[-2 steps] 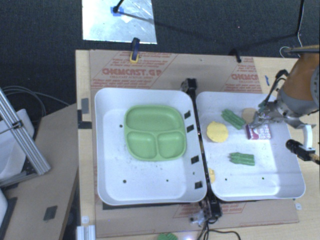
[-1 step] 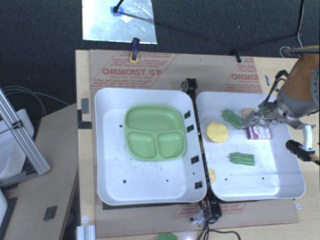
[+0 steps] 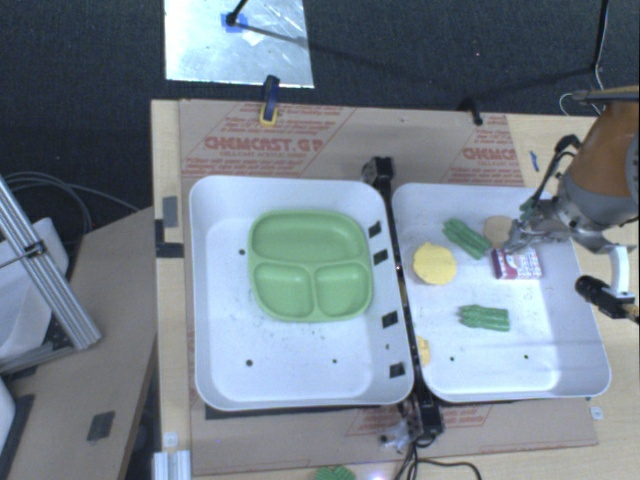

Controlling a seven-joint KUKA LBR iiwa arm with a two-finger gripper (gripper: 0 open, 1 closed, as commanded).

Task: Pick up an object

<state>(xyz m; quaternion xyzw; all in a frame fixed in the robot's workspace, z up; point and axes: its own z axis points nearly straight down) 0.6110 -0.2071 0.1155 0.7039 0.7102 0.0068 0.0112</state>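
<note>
the gripper (image 3: 522,236) sits low over the right bin (image 3: 560,368), just above a small red and white packet (image 3: 516,264); i cannot tell how it stands or whether it has the packet. two green pieces (image 3: 466,238) (image 3: 485,317) and a yellow disc (image 3: 435,265) lie nearby, and the left bin (image 3: 215,368) holds a green divided tray (image 3: 308,266).

Even, bright overhead light; soft shadows; foil sheet (image 3: 238,26) glares
</note>
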